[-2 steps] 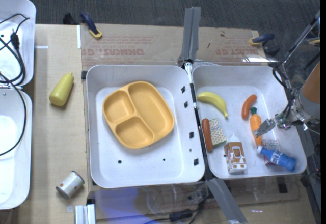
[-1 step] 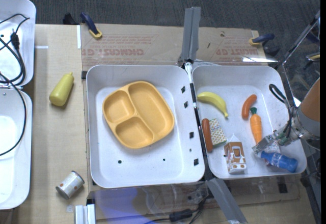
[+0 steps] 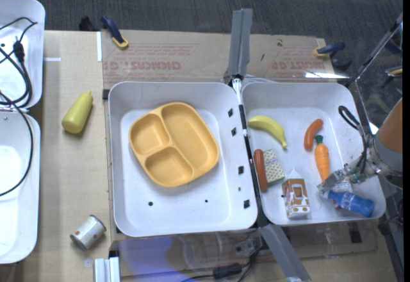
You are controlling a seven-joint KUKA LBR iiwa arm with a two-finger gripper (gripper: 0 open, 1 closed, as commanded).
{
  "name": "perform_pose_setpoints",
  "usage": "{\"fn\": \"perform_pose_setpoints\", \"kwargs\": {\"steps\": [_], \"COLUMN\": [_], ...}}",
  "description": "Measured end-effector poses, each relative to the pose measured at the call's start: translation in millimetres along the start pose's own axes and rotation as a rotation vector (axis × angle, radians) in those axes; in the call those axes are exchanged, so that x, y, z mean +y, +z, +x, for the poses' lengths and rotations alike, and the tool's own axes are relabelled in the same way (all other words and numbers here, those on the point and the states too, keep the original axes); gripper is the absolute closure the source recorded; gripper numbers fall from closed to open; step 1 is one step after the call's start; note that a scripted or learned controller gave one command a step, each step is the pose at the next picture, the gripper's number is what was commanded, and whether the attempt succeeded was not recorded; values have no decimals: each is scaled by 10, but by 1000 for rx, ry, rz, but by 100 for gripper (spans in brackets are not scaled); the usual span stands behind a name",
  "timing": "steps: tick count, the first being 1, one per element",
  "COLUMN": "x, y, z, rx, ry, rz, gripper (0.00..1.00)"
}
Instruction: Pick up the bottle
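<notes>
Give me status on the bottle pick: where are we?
Done: the arm has reached into the right bin, and the pincer sits low beside the blue bottle. In hand: nothing I can confirm; the bottle lies on its side on the bin floor near the carrot. Left: close on the bottle and lift it clear.

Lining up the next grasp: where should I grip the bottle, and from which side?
Grip the bottle across its blue body, coming straight down. It lies on its side in the right bin's near right corner, so the fingers should straddle its width. The gripper hangs just above it.
</notes>
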State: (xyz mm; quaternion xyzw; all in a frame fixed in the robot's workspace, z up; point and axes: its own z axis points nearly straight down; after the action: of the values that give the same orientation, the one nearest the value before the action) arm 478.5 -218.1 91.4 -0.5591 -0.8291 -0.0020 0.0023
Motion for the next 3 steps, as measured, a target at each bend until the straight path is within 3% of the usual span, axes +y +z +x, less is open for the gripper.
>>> {"fn": "perform_pose_setpoints", "kwargs": {"steps": [3], "x": [0], "y": [0], "z": [0], "rx": [0], "ry": [0], "rz": [0], "gripper": [0]}}
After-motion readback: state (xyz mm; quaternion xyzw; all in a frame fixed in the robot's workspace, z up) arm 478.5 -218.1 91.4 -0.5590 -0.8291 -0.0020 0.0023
